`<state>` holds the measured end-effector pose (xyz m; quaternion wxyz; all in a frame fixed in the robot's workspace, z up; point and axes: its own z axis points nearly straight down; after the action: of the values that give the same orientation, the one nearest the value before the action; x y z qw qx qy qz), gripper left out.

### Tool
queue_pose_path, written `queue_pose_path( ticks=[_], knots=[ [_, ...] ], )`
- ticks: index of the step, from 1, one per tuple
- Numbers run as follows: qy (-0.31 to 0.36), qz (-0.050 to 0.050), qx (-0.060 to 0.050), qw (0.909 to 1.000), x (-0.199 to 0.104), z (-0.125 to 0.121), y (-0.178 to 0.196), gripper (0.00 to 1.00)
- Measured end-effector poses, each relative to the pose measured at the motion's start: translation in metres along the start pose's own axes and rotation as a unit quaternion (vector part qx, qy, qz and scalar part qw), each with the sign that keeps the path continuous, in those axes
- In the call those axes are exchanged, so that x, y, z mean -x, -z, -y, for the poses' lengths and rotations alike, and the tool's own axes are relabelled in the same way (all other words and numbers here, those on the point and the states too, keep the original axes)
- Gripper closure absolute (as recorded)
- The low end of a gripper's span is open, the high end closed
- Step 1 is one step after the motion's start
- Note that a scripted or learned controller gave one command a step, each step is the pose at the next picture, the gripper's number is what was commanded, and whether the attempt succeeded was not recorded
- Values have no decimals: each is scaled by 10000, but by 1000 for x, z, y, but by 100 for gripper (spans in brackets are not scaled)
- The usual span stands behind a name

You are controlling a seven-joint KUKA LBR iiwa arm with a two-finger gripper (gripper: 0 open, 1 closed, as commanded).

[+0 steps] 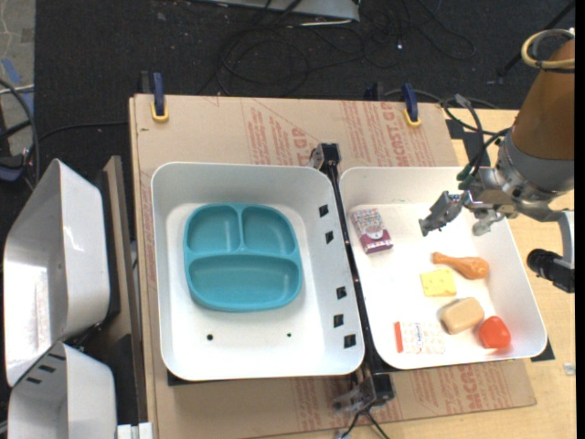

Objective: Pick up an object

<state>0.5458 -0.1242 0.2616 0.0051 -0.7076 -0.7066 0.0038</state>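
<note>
Card Flat at Near Edge, Gripper Hovering Empty Over Right Bin

Nearest the lens: white card with orange-red stripe [418, 337], flat on the floor of the right bin [395, 188], close to its front rim. Then, left to right:

Far left, off the bench: stacked white tubs [50, 263], tilted.

Left bin [169, 245]: teal divided plate [243, 255] lying flat near the middle, two small compartments to the rear, one wide compartment to the front.

Between the bins: black divider strip [345, 245] running front to back.

Right bin, left part: small purple-and-white packet [371, 230] near the rear, well apart from the rest.

Right bin, middle and right: orange drumstick-shaped toy [462, 264], then yellow cheese-like wedge [438, 283] just in front of it, tan bread-roll-like lump [462, 315] in front of that, red tomato-like ball [494, 333] touching or nearly touching the lump's right side.

Gripper [441, 213]: above the bin's rear-right part, dark fingers [448, 207] pointing left and slightly down, spread apart, nothing between them. Drumstick toy closest of the objects, lying just in front of and slightly right of the fingertips, apart from them. Packet off to the gripper's left. Cheese wedge, lump and ball farther toward the front.

Arm [548, 108]: entering from the right, orange band above grey wrist.
</note>
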Motion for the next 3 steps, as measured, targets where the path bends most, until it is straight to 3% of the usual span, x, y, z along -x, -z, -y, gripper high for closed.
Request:
queue_pose_path(
  ticks=[1,3],
  knots=[
    [13,9,60,10000,0,-2,6,0],
    [-1,2,36,10000,-2,7,-111,0]
  ],
)
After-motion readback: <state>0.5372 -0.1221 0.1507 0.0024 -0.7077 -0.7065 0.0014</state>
